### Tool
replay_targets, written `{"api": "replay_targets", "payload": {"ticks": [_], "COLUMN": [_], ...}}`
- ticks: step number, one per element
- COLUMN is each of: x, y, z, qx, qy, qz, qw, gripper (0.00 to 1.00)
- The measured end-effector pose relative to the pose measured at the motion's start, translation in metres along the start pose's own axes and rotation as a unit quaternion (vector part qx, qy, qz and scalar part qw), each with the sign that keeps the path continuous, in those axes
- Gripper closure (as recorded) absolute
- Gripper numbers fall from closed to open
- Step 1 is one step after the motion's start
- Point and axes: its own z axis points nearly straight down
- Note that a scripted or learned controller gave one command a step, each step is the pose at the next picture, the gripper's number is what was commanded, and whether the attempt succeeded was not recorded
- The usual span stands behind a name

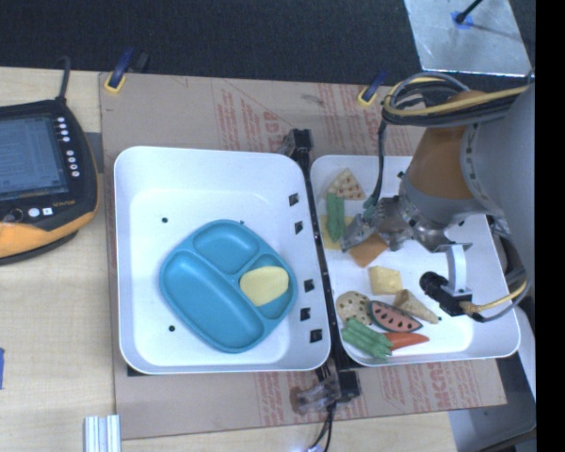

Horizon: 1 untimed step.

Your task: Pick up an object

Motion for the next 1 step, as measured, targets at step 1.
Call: {"api": "replay_targets", "payload": {"ticks": [1], "x": [-0.0008], "y": [-0.0006], "z": [-0.0109], "qx": [0.001], "qy": [0.000], "qz": [-0.003], "qw": [1.0000], "gripper": [1.00]}}
